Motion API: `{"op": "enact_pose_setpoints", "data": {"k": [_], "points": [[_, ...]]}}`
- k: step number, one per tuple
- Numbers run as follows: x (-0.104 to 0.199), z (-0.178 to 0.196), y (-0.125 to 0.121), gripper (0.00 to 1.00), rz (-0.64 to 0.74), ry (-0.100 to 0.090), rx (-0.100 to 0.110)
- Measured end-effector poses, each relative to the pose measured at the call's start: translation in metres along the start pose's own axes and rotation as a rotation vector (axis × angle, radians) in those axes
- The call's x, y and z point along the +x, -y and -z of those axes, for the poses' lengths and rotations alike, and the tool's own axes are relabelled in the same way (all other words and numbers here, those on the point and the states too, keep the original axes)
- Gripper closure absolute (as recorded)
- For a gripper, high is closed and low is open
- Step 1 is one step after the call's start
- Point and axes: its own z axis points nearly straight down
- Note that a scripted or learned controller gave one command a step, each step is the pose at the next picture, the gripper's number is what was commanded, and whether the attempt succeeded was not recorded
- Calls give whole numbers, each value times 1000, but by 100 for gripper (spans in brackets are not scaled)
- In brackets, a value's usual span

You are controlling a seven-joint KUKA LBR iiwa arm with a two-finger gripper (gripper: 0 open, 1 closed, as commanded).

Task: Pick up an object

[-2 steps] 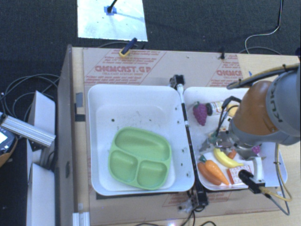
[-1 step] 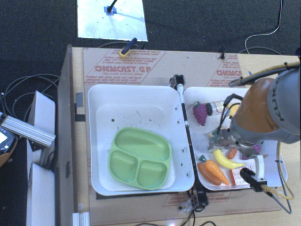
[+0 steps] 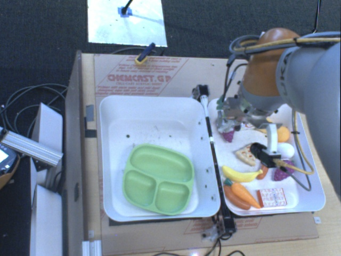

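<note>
My pincer [image 3: 229,122] sits low in the far inner corner of the right bin [image 3: 309,192], close to the divide between the 2 bins. From this camera I cannot tell whether it is spread or pressed together.

Just on its near side lies a small purple grape bunch [image 3: 228,136], the closest thing for it to pick. The gap is so slight that I cannot say whether they touch.

Moving outward along the bin floor:
- A pizza slice [image 3: 245,155] lies a little nearer to me than the grapes.
- A yellow banana [image 3: 241,174] lies nearer still.
- An orange carrot [image 3: 237,193] is just beside the banana, against the bin's near inner corner.
- A red printed card [image 3: 273,197] lies flat to the view's right of the carrot.
- A second purple bunch [image 3: 281,174] sits farther back from the card.
- A white egg [image 3: 286,151] and an orange fruit [image 3: 283,134] lie close together beyond that bunch, toward the bin's outer side.

The grey arm [image 3: 314,73] comes in from the view's right, its orange band [image 3: 269,63] above the wrist.

The left bin [image 3: 160,122] holds 1 green tray [image 3: 158,179] with 3 compartments, lying flat in its near half. Both bins rest on a brown board [image 3: 160,71] with red print.
</note>
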Motion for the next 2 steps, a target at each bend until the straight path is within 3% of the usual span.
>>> {"op": "enact_pose_setpoints", "data": {"k": [1,2], "points": [[-2,-1,1,0,-2,2,4],[-96,-97,35,0,-4,5,-2]]}}
